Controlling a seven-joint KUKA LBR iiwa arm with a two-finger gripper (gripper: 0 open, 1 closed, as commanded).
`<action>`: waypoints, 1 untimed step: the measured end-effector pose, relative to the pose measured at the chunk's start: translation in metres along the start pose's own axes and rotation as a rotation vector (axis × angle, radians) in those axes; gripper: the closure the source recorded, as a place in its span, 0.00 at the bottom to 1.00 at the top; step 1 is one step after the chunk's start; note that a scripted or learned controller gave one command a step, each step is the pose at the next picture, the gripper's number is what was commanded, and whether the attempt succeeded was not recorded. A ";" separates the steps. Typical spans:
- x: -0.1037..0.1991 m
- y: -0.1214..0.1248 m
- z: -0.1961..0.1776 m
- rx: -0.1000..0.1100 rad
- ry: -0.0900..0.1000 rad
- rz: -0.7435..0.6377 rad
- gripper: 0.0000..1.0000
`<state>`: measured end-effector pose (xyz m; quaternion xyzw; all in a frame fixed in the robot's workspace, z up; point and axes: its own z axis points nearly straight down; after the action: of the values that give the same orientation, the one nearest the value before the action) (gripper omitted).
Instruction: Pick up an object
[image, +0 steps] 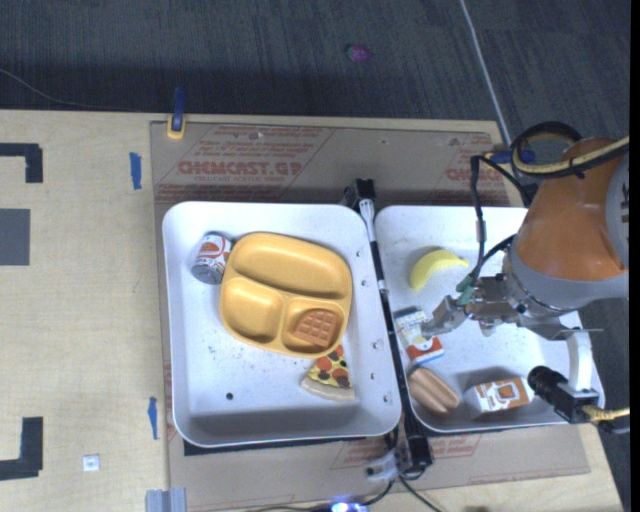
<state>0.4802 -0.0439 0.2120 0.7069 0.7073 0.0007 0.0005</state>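
My gripper (440, 320) hangs over the right bin (560, 415), reaching in from the right under the orange-banded wrist. Its tip is right beside a small white and red carton (420, 340) near the bin's left wall, close to it or touching it. A yellow lemon-like fruit (436, 267) lies just behind the gripper. In front lie a brown bread roll (432, 391) and a small orange and white box (500, 395). Nothing is visibly lifted off the bin floor.
The left bin (200, 400) holds a yellow divided tray (285, 292), a small can (210, 257) at its back left and a pizza slice (328, 372) in front. A black camera-like part (555, 390) juts from the arm over the right bin's front corner.
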 end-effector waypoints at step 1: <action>0.000 0.000 0.000 0.000 0.000 0.000 0.00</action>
<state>0.4802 -0.0439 0.2120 0.7069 0.7073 0.0006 0.0005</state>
